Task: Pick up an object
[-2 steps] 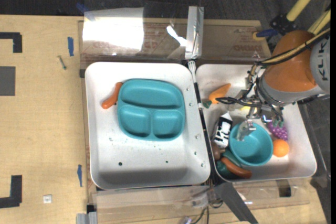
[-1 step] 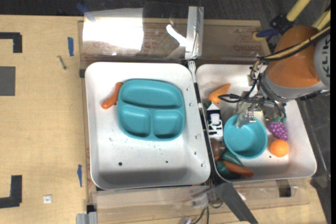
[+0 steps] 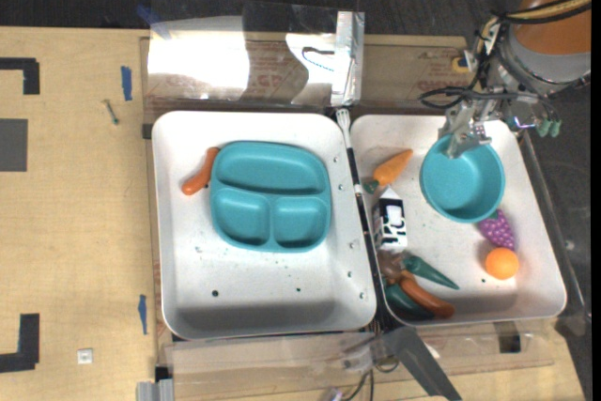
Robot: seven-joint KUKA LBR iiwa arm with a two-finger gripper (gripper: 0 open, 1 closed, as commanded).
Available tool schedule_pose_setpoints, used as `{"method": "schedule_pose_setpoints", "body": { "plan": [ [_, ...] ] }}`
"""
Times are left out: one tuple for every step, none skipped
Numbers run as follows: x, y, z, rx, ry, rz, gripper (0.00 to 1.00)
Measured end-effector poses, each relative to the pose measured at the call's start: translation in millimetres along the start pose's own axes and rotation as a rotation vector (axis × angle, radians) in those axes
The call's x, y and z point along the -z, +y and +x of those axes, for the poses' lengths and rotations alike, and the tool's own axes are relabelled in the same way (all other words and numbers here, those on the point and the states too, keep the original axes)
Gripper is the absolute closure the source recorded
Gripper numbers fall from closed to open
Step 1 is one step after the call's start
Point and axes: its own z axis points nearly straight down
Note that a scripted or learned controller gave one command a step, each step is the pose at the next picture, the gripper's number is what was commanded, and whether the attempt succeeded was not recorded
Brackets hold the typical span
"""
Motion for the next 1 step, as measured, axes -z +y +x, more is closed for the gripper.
{"method": "schedule_pose_setpoints", "body": {
  "plan": [
    [-77.9,49.0,-31.3,-0.052,0.02,-0.007,1.0]
  ]
}}
